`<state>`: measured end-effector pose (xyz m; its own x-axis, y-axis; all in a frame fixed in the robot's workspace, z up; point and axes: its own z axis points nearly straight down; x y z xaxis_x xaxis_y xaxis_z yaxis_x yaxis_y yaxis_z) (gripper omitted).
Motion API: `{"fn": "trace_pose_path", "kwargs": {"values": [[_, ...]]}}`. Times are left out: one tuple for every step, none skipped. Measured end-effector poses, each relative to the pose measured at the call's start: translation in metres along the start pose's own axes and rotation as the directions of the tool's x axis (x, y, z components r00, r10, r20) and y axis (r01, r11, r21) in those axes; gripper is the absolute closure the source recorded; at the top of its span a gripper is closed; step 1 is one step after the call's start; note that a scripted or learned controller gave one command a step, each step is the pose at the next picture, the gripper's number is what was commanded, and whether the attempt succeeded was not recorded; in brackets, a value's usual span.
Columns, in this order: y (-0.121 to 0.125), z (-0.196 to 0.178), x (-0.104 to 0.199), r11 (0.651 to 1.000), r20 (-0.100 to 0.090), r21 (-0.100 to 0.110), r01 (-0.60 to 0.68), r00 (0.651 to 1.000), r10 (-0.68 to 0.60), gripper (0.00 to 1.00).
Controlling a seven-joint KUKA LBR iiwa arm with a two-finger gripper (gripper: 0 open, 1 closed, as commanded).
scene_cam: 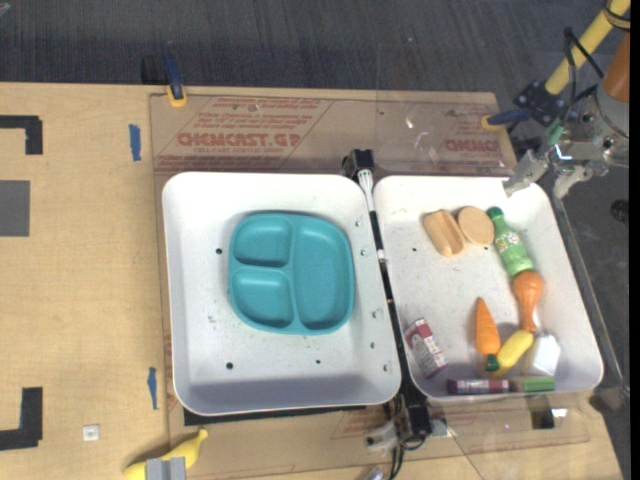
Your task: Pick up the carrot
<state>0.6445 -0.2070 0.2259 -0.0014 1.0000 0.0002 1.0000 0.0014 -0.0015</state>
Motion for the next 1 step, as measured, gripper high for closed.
{"fn": "trace_pose_path", "kwargs": {"values": [[-0.1074, 0.1122, -0.0119, 0.995, -0.013, 0.010, 0.103, 0.995, -0.102, 0.00]]}}
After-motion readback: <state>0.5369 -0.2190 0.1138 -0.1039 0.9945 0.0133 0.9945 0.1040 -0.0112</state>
